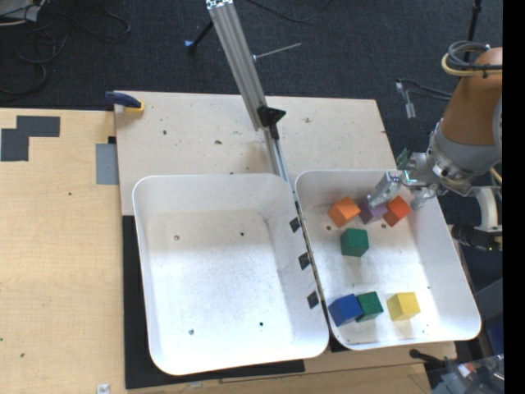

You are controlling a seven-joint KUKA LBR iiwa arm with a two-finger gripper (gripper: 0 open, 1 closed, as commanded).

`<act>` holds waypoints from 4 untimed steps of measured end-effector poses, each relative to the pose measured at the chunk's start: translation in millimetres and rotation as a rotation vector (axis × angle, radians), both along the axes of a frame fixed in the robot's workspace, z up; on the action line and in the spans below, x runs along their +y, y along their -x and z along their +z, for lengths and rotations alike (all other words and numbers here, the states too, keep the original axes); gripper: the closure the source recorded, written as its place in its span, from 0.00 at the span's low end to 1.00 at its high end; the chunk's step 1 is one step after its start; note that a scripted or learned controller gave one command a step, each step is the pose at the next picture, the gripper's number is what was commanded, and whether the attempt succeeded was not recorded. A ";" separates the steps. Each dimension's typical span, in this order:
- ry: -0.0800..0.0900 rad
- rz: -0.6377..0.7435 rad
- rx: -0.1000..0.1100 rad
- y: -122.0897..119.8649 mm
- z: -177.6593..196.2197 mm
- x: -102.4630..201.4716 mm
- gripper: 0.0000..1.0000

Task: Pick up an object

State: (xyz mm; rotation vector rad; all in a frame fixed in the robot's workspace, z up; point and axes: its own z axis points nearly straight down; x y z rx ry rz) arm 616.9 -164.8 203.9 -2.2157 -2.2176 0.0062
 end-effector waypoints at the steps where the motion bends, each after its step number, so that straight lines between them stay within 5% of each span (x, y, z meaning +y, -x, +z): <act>1: 0.001 0.002 -0.004 -1.0 2.6 0.0 0.00; 2: 0.000 0.000 0.000 8.1 -45.3 3.1 0.00; 3: -0.002 -0.001 -0.021 7.3 -90.0 -3.7 0.00; 4: 0.002 0.000 -0.005 7.4 -114.3 -3.7 0.00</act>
